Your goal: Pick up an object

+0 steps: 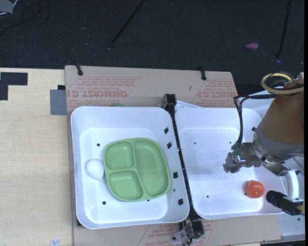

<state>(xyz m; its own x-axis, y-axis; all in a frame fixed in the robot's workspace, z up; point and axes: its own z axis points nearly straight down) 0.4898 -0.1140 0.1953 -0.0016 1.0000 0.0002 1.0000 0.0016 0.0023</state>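
From my overhead camera I look down at a slant on the two white bins sitting side by side on a cardboard sheet, the left bin and the right bin meeting along a dark divider strip with clips. In the left bin I see a green divided plate with three compartments lying flat, taking up most of the floor, and a small white egg-shaped object touching the plate's left edge. In the right bin I see a small orange object, round with a paler top, resting on the bin floor near the lower right corner. The arm comes in from the right side of my picture, its orange band broad across the wrist and a yellow cable loop above it. The gripper sits low over the right bin, towards the middle of its right half, above and to the left of the orange object and clearly apart from it. I cannot tell from this angle how the gripper's jaws stand; the metal parts blur together, and I see nothing between them. A black part of the rig lies just beside the orange object, to its lower right, at the bin's rim.
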